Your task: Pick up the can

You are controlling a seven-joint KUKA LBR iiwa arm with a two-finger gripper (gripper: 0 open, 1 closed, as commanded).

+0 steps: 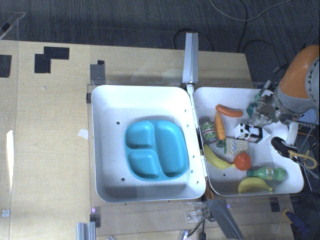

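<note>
Can [208, 132] (left wall) crowded by carrot [220, 127] and banana [218, 158]; jaws' [258, 115] opening unclear.

can [208, 132] | greenish label | lying on its side | right bin, left edge

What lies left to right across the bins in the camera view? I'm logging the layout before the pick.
Blue divided plate → can → carrot → tomato → green bottle.
</note>
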